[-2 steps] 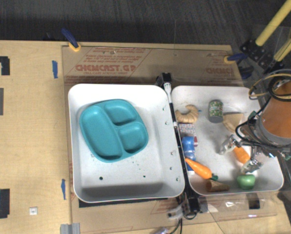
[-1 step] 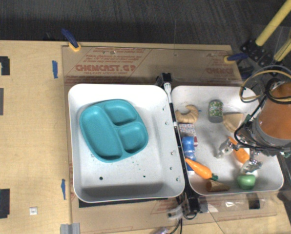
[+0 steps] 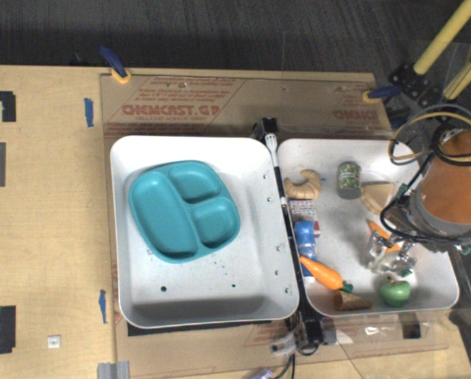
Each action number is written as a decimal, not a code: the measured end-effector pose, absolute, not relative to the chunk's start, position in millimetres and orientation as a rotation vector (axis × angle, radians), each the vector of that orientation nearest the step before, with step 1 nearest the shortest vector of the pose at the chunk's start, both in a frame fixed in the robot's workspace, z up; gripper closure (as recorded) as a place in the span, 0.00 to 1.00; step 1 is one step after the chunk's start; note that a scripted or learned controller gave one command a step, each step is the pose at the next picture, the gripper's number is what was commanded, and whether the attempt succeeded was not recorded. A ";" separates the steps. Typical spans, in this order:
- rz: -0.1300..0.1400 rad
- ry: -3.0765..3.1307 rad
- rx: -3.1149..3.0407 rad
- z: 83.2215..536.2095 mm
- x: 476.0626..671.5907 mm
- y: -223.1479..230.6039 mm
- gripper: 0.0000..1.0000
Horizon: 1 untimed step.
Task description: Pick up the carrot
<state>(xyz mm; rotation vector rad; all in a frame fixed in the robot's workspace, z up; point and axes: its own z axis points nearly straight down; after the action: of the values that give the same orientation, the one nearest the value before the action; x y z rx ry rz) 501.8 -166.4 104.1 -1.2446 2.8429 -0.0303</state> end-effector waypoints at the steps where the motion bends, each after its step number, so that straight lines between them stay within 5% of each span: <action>1: -0.006 2.861 -1.245 91.1 493.4 -181.3 1.00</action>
<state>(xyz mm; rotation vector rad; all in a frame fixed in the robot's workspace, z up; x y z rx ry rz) 493.4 -181.3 91.1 -1.2448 2.8612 -0.0063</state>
